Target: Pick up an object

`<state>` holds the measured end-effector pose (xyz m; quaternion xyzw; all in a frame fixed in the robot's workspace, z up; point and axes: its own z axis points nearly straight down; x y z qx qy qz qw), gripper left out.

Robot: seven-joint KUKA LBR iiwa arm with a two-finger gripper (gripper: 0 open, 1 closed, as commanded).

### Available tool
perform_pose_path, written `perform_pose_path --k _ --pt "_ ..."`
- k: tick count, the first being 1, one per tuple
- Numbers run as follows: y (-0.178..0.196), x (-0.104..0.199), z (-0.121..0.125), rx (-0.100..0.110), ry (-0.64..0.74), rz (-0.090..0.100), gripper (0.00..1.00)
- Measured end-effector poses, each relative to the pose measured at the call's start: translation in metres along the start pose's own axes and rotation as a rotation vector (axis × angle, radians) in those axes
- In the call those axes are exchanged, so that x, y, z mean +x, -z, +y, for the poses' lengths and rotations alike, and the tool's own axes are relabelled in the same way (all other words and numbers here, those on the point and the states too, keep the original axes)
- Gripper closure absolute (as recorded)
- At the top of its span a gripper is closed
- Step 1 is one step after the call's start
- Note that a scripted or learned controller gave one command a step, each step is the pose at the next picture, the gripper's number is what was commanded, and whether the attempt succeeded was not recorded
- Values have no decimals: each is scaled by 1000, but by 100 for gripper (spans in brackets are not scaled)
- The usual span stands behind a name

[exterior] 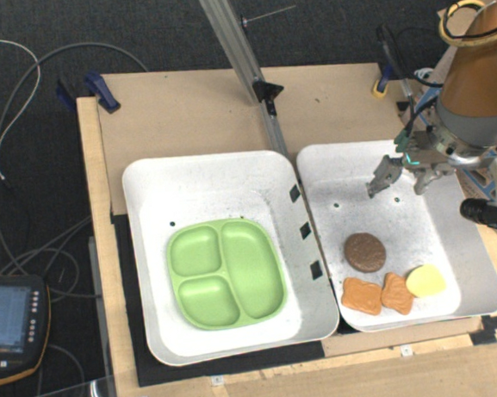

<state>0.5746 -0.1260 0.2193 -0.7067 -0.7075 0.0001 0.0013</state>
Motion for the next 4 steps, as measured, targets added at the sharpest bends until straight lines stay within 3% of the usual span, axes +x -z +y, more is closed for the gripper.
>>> perform_pose_path --k 1,2,3,4 --pt "-98 9 0 8 -1 1 0" --pt "-95 37 5 1 3 2 0" --pt "-31 39 71 -14 3 -3 0" --pt "-24 39 68 -6 3 -3 100"
